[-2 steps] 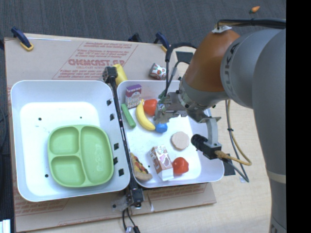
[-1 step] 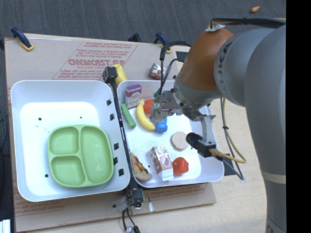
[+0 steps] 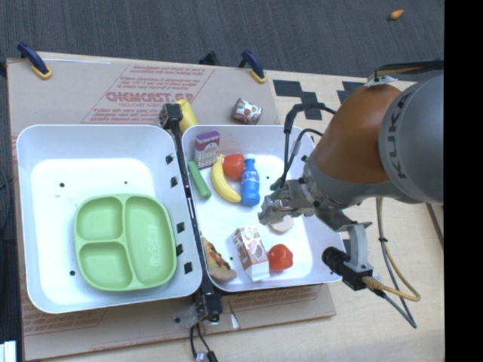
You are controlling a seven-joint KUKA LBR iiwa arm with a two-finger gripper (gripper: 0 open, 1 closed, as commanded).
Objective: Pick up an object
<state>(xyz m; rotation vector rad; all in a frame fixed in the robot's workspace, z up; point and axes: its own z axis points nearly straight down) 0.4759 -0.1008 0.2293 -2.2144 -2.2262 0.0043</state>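
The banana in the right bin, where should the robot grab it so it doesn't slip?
Probably around the middle of the banana, coming straight down from above. It lies flat and curved, running from top to bottom of the view, so the fingers should close across its narrow width. The blue bottle sits close on its right, leaving little room for a finger.

You get even, bright overhead light with soft shadows under the arm [image 3: 377,149]. The white bins [image 3: 45,172] glare slightly, near washed out. Focus is fair, though small items look a little soft and grainy.
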